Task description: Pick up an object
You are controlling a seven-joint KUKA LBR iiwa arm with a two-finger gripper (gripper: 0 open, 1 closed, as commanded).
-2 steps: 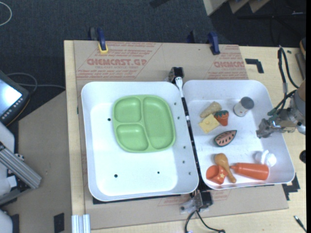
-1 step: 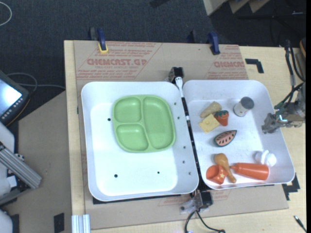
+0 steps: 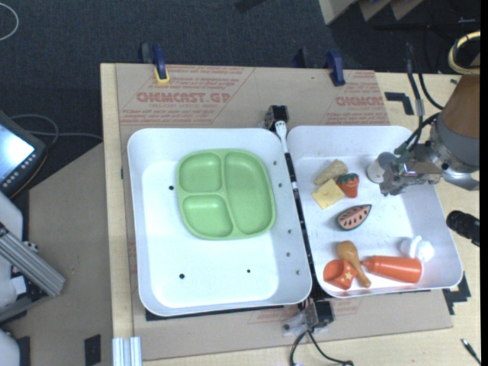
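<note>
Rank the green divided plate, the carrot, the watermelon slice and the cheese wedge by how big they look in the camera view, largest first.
1. green divided plate
2. carrot
3. watermelon slice and cheese wedge: these two look about alike, so I won't rank them.

My gripper point(image 3: 396, 175) looks like dull grey metal. Both white bins point(image 3: 229, 292) look like smooth plastic with a faint sheen, and the green divided plate point(image 3: 226, 194) is matt plastic. The toy food looks plastic too, the carrot point(image 3: 394, 268) slightly glossy. The board point(image 3: 252, 97) beneath resembles printed brown cardboard.
</note>
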